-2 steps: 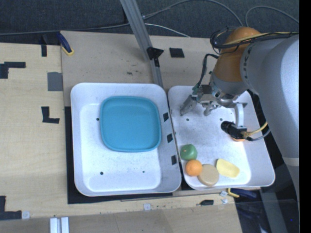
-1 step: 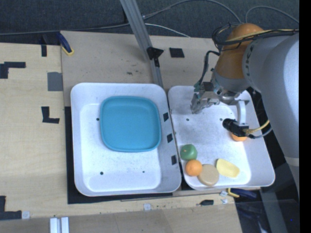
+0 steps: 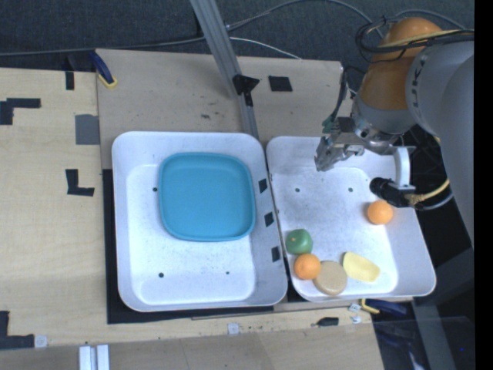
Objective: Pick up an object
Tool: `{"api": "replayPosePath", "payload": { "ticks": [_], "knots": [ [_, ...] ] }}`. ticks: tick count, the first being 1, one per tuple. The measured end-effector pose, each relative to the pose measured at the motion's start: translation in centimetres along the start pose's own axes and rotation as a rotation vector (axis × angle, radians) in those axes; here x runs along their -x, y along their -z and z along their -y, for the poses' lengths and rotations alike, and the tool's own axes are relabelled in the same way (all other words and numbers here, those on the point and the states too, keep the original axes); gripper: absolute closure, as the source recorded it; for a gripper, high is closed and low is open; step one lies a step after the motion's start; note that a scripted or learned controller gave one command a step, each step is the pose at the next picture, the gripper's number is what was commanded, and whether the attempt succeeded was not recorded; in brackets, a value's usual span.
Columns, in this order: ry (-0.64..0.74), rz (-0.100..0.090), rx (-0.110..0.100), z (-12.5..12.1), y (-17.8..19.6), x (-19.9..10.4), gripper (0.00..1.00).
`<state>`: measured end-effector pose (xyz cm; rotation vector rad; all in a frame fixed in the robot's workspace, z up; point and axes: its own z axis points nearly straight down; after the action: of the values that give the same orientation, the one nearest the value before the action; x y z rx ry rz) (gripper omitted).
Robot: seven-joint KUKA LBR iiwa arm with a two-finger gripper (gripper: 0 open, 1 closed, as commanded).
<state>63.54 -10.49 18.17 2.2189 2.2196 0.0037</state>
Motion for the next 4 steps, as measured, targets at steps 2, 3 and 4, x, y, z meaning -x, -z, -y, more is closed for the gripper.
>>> {"api": "replayPosePath", "payload": {
  "ticks": [2, 3, 4],
  "knots": [
    [0.0, 0.0, -0.002, -1.1, 8.4, -0.4, 1.0],
    [0.003, -0.001, -0.005, 1.7, 6.6, -4.9, 1.0],
    [0.004, -0.001, -0.006, 3.9, 5.2, -9.7, 1.0]
  ]
}}
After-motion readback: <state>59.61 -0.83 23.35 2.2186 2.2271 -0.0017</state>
